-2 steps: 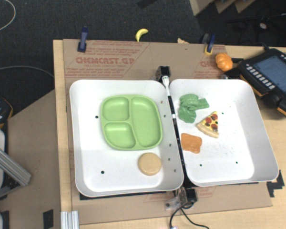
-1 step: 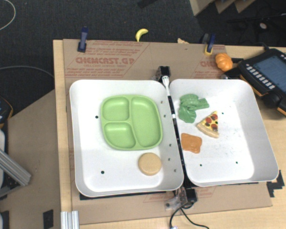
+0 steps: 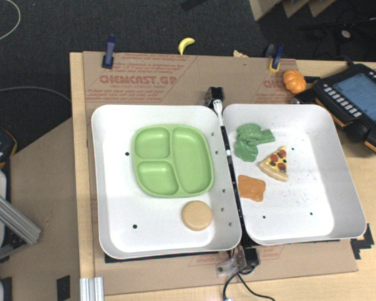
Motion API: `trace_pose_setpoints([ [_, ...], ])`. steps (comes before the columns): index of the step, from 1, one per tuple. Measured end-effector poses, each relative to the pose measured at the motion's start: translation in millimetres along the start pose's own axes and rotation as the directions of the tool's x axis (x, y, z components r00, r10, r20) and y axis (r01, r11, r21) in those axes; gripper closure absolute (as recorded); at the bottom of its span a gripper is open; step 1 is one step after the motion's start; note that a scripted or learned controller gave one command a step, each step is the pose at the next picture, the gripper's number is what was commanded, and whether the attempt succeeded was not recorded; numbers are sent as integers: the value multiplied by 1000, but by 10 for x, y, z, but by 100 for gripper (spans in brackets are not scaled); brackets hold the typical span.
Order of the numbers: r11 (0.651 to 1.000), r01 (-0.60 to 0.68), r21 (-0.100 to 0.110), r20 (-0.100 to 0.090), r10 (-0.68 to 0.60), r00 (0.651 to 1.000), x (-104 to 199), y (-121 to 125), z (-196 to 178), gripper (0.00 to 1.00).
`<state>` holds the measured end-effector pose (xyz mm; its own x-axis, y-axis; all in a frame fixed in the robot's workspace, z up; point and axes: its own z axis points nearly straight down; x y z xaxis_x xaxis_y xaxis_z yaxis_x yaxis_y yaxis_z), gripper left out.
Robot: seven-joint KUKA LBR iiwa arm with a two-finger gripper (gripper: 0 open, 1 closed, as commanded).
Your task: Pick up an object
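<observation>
Gripper: can't tell how open it is or whether it's got anything, there's nothing to go on in this shot. So here's the bench.

Two white bins sit side by side, touching along the middle, on a brown cardboard sheet (image 3: 144,77). The left bin (image 3: 113,137) has a green divided plate (image 3: 173,160) lying flat in the middle, three compartments with nothing in them. Just near of the plate, toward its right corner, there's a round tan disc (image 3: 197,216) that looks like a cookie, flat on the bin floor and apart from the plate.

The right bin (image 3: 319,187) has three things bunched on its left side. A crumpled green piece (image 3: 250,140) is farthest back, a toy pizza slice (image 3: 275,163) sits just right and near of it, and a flat orange piece (image 3: 251,187) lies nearest, close to the divider. None of them seem to touch, though the green piece and the slice are very close.

Outside the bins, a small yellow banana (image 3: 185,44) sits at the sheet's far edge and a little orange object (image 3: 294,80) is past the right bin's far corner, beside a black handheld controller (image 3: 354,99). Two blue clamps (image 3: 108,52) pin the far edge.
</observation>
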<state>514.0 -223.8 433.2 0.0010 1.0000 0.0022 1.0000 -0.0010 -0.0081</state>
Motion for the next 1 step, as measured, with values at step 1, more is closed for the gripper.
trace_pose_setpoints([
  [1,1000,7,8,-6,-7,1000,767,-228,1335,100],
])
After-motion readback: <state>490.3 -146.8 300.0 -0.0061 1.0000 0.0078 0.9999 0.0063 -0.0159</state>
